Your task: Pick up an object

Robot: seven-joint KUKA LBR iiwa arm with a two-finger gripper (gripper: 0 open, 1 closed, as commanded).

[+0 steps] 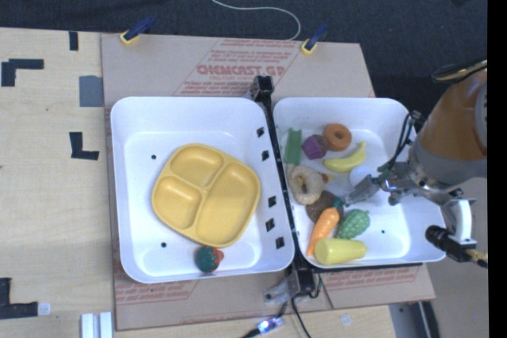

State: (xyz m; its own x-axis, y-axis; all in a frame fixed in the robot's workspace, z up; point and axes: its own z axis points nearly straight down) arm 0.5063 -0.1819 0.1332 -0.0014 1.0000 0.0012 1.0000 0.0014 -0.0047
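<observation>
The right bin (394, 249) holds several toy foods. Among them are a banana (346, 161), an orange doughnut (337, 137), a purple piece (314, 146), a green strip (294, 146) and a beige ring (305, 184). Nearer the front lie a carrot (323, 227), a bumpy green piece (353, 223) and a yellow piece (341, 251). My gripper (363, 190) reaches in from the right, low over the bin's middle. It sits just below the banana and above the bumpy green piece. I see nothing clearly held in it.
The left bin (131, 170) carries a yellow divided plate (207, 194) and a small green and red ball (208, 258) near its front wall. A black divider (273, 162) runs between the bins. The arm's orange band (455, 123) hangs over the right bin's right wall.
</observation>
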